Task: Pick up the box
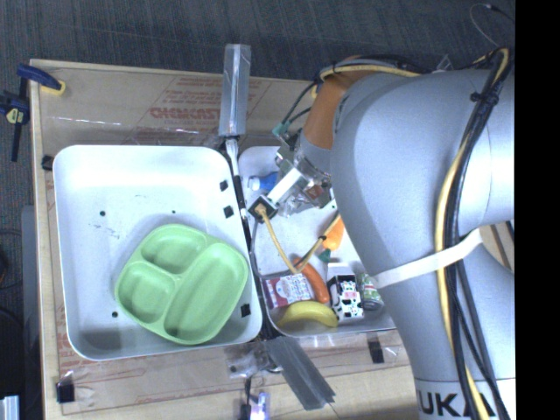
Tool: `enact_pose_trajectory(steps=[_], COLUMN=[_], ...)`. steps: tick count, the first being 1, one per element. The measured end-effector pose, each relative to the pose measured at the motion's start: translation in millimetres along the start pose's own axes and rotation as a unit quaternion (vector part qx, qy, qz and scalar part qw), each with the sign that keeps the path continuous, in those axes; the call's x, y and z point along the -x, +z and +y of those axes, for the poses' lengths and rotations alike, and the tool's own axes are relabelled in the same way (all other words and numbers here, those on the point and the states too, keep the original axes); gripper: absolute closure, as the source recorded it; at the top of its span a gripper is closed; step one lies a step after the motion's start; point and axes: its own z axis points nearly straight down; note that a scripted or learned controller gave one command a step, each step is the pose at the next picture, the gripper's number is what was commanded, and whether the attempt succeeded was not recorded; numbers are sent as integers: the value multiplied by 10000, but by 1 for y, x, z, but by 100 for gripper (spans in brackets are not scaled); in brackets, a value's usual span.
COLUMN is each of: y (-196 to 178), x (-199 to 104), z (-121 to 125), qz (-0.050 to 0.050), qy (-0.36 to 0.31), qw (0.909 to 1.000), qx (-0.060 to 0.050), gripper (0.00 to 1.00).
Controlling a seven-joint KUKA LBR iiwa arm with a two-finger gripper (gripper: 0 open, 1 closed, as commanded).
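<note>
A small black-and-white patterned box stands near the front of the right bin. A dark red flat packet lies just left of it. My gripper hangs over the back left part of the right bin, well behind the box and apart from it. A blue and white item lies just left of the gripper. The arm's grey body hides most of the right side of that bin.
A yellow banana lies at the right bin's front edge, an orange carrot behind it, and a green can right of the box. The left bin holds a green divided plate.
</note>
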Motion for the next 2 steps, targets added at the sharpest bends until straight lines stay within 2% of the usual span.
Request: enact_pose_trajectory(steps=[1, 2], y=[1, 1], x=[52, 85], z=[-35, -30], qz=[-1, -2], qy=[-1173, -2453], qw=[9931, 9694], qx=[11, 12], gripper=[100, 100])
